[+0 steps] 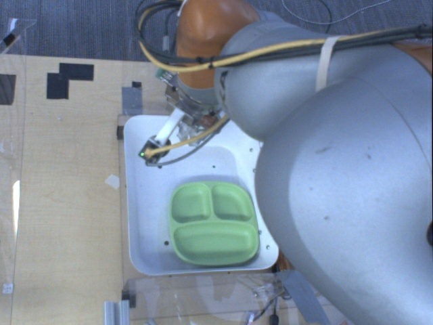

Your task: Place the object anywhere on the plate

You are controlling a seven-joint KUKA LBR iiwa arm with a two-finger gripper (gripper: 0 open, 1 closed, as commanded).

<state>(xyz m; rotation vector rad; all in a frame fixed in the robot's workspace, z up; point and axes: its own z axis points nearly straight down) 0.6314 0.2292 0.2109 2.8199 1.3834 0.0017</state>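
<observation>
So here's what we're looking at: the big grey arm (338,181) comes in from the right and takes up most of the right half of the frame. Its fat rounded links cover the lower right corner and slant up toward the top centre. The orange band (210,26) sits at the top centre, and the wrist below it points down and a bit left. That puts the gripper (191,117) over the upper edge of the shallow white bin (139,208), near its top left corner. We see the gripper pretty much from above, tucked under the wrist. Honestly, we can't tell how far open it is or whether it has hold of anything.

The light green plastic plate (213,222) has three compartments, two small ones along its top and one wide one along its bottom. It lies flat in the lower half of the bin, well apart from the gripper, with its right edge close to the arm's bulk.

As for the object, we can't tell where it is.

The bin sits on the pale wooden bench (61,202), which has a black L-shaped mark (67,80) in the upper left. Grey carpet (74,12) runs along the top.
</observation>
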